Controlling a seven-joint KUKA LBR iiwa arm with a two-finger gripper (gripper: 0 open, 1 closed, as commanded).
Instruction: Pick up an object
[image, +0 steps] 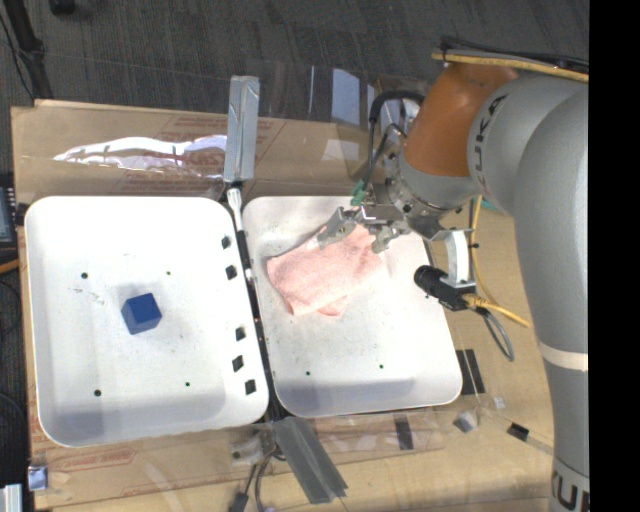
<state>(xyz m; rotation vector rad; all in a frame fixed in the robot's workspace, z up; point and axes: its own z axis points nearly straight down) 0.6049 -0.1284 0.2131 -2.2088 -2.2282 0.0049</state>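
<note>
Gripper (357, 230) is hanging over the pink cloth (320, 275) lying in the right bin (400, 385), jaws apart astride its upper edge. Nothing lifted yet; closing and raising remaining.

The arm (520, 200) is running off the right and bottom edges, its base out of sight. Its wrist is covering the right bin's (400, 385) far right corner and the upper end of the pink cloth (320, 275) — whether the jaws are pinching the cloth is too small to tell.
</note>
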